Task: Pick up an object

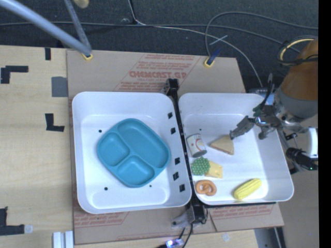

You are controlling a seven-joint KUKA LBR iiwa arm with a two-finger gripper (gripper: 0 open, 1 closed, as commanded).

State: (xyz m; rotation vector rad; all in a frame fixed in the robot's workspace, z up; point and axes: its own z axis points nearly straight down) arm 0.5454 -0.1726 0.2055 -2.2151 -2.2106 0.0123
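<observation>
Cheese wedge (223,145) beside hand (250,128); cardboard (155,71) reads "CHEMCAST GP"

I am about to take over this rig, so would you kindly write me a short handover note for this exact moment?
Gripper: low in the right bin, fingers apart, holding nothing, just right of the sandwich wedge.
Also in the right bin: small can, broccoli, pretzel, corn cob.
Left bin: blue divided plate.
Done: nothing lifted.
Left: close on one object, probably the wedge, and raise it.
</observation>
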